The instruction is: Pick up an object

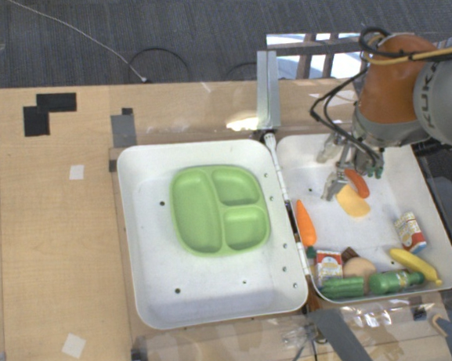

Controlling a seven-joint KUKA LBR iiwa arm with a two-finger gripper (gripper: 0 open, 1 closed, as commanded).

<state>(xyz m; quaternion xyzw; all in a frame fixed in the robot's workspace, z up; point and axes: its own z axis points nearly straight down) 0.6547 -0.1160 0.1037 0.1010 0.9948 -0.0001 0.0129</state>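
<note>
On the bench, left bin [150, 300]: green plate [217, 209] in its middle | right bin [445, 263]: food toys along the near edge | gripper [348, 179]: near the far edge, clenched on a small red toy [357, 183] | yellow lump [355, 204] just under it | tip: I think go straight up, slowly.
</note>
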